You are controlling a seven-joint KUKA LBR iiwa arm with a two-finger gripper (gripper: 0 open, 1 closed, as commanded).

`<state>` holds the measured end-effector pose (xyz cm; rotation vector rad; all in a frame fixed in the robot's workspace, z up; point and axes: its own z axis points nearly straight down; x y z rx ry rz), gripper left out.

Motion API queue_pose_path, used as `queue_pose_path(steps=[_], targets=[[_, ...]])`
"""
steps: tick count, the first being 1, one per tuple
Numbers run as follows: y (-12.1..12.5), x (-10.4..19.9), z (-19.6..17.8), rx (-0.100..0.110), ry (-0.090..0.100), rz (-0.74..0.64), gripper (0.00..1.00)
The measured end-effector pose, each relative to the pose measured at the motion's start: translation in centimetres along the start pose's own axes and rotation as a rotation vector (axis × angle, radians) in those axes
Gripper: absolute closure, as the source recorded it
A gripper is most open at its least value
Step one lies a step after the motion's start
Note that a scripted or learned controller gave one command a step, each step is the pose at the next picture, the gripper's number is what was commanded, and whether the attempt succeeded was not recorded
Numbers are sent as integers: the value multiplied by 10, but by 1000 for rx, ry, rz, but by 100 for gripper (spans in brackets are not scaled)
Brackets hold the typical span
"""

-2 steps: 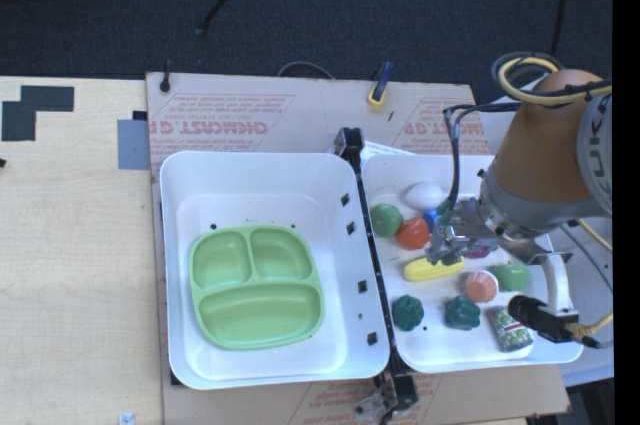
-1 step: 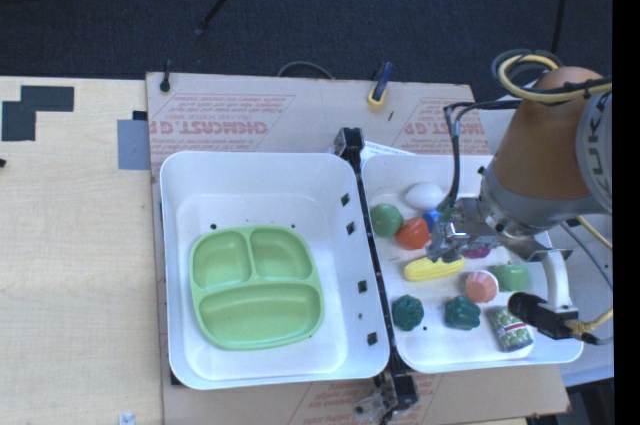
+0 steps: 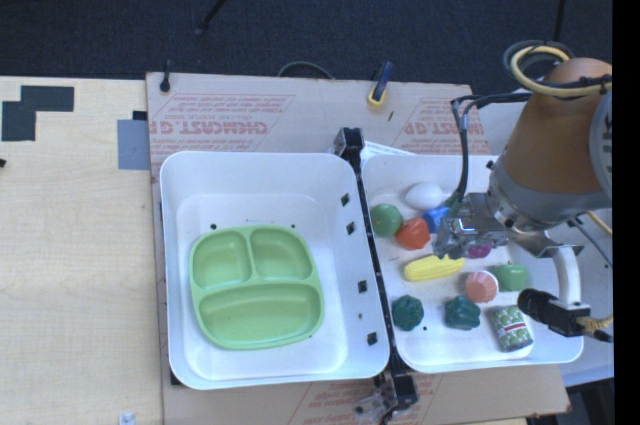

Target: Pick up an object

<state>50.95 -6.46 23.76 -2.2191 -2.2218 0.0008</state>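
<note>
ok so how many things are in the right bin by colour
green: 5
orange-red: 2
yellow: 1
white: 1
blue: 1
purple, partly hidden under the gripper: 1
total: 11

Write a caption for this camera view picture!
Robot arm reaches into the right bin of toy food; green divided plate sits in the left bin.

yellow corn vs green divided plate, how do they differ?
The corn is yellow, small and long; the plate is pale green, broad and flat with three compartments. The corn lies in the right bin among other toy foods, just below the gripper; the plate sits alone in the left bin. Both rest on a bin floor.
</note>
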Motion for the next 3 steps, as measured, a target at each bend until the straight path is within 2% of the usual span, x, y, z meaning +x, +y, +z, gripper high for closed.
queue_pose_path(steps=[1, 2, 3], targets=[[2, -8, 18, 4, 0, 2, 100], [0, 8, 5, 1, 0, -1, 100], [2, 8, 4, 2, 0, 0, 100]])
